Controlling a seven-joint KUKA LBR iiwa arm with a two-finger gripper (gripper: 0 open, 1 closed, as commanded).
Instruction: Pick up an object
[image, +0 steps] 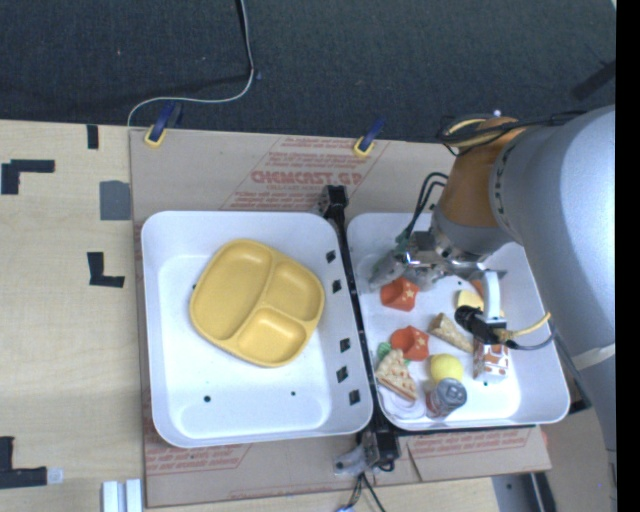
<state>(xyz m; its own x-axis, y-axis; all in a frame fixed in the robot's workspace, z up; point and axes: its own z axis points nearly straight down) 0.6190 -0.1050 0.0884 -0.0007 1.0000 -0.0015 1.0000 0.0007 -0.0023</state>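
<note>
My gripper (403, 266) hangs low over the upper left part of the right bin (540, 395), at the end of the grey arm with its orange band. Just below it lies a red-orange block (400, 294), close to the gripper's tip; I cannot tell whether they touch. Further down the bin lie a red tomato-like piece (411, 341), a toast slice (397, 376), a yellow ball (447, 367), a small grey can (447, 398), a bread piece (451, 332) and a red-and-white carton (491, 361).
The left bin (170, 400) holds a yellow divided plate (258, 300). A black divider (345, 300) runs between the two bins. The arm's bulk covers the right bin's upper right corner. Cables run along the arm near the wrist.
</note>
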